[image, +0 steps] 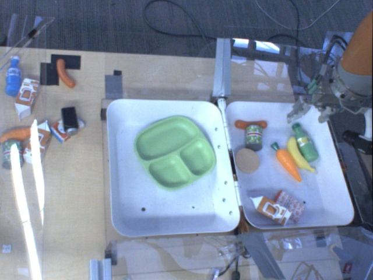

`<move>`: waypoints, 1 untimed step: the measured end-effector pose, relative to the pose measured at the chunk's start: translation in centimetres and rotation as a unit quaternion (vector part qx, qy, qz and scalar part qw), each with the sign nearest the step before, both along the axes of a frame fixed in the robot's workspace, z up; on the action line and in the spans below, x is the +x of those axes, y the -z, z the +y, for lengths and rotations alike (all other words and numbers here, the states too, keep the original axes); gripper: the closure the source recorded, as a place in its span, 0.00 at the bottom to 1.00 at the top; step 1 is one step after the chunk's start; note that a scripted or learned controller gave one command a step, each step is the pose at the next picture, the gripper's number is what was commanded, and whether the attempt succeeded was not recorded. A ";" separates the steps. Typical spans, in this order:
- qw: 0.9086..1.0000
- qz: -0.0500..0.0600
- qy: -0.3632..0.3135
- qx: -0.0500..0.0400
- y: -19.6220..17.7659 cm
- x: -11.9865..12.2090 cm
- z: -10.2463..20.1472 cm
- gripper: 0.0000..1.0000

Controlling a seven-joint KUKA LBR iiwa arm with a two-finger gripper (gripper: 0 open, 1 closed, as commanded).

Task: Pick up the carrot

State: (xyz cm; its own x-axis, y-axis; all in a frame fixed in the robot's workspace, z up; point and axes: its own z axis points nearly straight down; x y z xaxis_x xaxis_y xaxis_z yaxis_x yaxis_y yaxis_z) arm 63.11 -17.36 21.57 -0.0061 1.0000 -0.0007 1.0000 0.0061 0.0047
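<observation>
The carrot (287, 163), orange with a small green top, lies in the right bin (344, 212) toward its right side. A yellow banana (299, 155) and a green bottle (305, 143) lie close against its right. My gripper (309, 110) hangs over the bin's far right corner, above and behind the green bottle, well apart from the carrot. Its two fingers (296, 111) stand spread with nothing between them.
The right bin also holds a small can (254, 136), a red sausage (251, 123), a tan round disc (248, 160) and two small cartons (280, 207). A green divided plate (175, 151) sits in the left bin (125, 214). Loose items lie on the bench at left.
</observation>
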 end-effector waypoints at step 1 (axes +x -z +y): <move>0.998 -0.014 -0.066 -0.005 10.0 -5.7 -2.4 0.00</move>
State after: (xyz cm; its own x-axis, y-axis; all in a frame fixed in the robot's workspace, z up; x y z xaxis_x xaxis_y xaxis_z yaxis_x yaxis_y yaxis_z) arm 57.41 -19.77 11.58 -0.1368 0.9905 -0.0126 0.9900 0.1371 0.0326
